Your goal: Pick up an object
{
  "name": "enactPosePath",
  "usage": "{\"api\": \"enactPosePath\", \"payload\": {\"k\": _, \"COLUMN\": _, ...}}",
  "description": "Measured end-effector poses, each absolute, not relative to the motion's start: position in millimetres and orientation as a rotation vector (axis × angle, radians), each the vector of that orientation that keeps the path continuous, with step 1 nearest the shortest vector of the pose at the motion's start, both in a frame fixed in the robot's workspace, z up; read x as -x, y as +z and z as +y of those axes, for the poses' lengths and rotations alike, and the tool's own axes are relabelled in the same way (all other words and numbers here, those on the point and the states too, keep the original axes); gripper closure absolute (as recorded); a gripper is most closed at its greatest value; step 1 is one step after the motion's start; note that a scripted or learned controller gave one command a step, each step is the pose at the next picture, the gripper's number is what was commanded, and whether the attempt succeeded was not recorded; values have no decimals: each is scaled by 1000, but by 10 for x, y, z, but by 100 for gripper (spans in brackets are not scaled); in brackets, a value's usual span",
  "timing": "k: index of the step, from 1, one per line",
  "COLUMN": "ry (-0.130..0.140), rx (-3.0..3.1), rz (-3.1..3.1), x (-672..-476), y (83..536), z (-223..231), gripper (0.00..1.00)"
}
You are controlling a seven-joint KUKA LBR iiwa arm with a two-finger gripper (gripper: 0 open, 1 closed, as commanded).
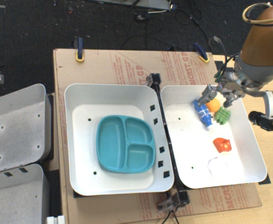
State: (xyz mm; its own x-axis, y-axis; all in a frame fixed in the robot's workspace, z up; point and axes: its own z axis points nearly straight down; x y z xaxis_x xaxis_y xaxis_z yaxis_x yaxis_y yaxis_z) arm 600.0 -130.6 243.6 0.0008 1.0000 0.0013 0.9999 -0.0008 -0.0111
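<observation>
**Claw parked on the toy cluster**

Gripper (217, 97) sits at 1 o'clock in the right white bin (248, 171), fingers spread around a small orange ball-like toy (213, 105). Looks light, smooth, probably slippery; I'd pinch across its middle.

A teal three-compartment plate (125, 144) lies flat in the left white bin (75, 139), well apart from the gripper (219, 94), to its left and nearer the camera. A cardboard sheet (108, 66) lies under both bins. One yellow-and-blue clamp (202, 53) grips the sheet's far edge near the gripper; a second clamp (79, 50) sits far to its left. Two spare white trays (15, 120) rest off the sheet, farthest left of the gripper. Black cables (192, 13) cross the dark floor beyond it.
</observation>
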Motion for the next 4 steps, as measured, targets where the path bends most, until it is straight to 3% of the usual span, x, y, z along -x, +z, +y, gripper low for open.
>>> {"api": "enactPosePath", "payload": {"k": 1, "ry": 0, "rx": 2220, "rz": -2223, "x": -6022, "y": 2498, "z": -1303, "gripper": 0}}
{"api": "enactPosePath", "payload": {"k": 3, "ry": 5, "rx": 2216, "rz": -2221, "x": -6196, "y": 1430, "z": -1287, "gripper": 0}}
{"api": "enactPosePath", "payload": {"k": 4, "ry": 4, "rx": 2219, "rz": -2219, "x": -6186, "y": 893, "z": -1276, "gripper": 0}}
